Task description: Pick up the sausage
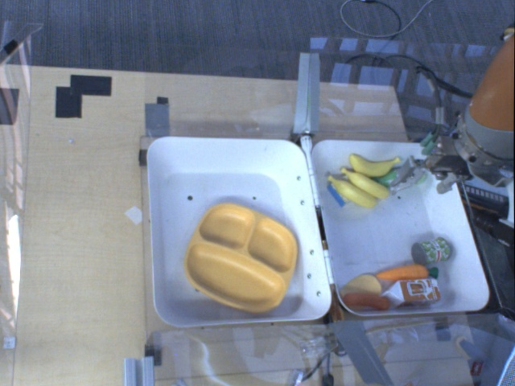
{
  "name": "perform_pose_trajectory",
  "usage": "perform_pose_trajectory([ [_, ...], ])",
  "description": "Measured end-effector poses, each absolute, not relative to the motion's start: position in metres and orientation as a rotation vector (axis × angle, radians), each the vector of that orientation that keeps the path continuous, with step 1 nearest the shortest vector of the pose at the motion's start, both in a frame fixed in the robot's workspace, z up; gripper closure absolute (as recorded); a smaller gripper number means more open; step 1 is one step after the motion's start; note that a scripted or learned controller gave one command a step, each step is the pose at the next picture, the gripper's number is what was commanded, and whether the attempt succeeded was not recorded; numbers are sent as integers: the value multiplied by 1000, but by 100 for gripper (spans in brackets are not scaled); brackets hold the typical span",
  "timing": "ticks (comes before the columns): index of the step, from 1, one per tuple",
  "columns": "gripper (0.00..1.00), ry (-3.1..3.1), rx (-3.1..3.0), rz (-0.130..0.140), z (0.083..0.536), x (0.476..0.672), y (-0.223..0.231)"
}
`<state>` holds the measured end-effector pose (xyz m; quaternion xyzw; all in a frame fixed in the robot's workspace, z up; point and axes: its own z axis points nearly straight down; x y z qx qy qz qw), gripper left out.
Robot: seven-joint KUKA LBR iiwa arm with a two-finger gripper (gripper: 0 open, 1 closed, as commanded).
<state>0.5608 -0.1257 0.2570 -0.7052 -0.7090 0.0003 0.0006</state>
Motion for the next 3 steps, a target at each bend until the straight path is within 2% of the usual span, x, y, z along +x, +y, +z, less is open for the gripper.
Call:
perform_pose_trajectory([
  [1, 0, -2216, -2223, 2, 100, 526, -171],
  [2, 0, -1960, -2467, -14, 89, 523, -104],
  [3, 0, -1897, -2512, -9, 89, 541, -98],
])
